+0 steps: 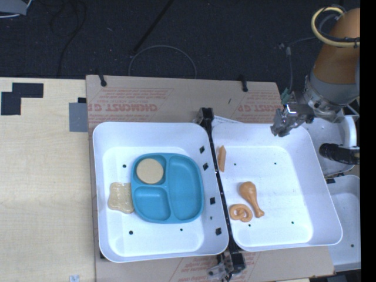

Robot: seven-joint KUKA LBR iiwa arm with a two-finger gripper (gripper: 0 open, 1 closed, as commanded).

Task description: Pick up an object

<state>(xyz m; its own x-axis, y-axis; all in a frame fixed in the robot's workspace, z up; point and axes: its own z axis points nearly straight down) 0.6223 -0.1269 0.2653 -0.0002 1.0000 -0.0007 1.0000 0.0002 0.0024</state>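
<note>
Blue three-compartment plastic tray (pixel 167 188) sits in the left shallow white bin (pixel 111 140), round tan cracker (pixel 149 170) in its upper-left section. Right of the tray – in the other bin – lie an orange toy drumstick (pixel 251 197) and a pretzel (pixel 239 212). Grey metal gripper (pixel 284 122) hovers up beyond them; can't tell its grip.

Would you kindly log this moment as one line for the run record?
gripper: above right bin's far rim, nothing held | right bin: drumstick, pretzel | left bin: blue tray

Red print on the cardboard sheet (pixel 176 101) under the two bins, upside down and mirrored from this camera, seems to read "CHEMCAST GP" above the left bin; a fainter repeat at the sheet's near edge is illegible.
</note>
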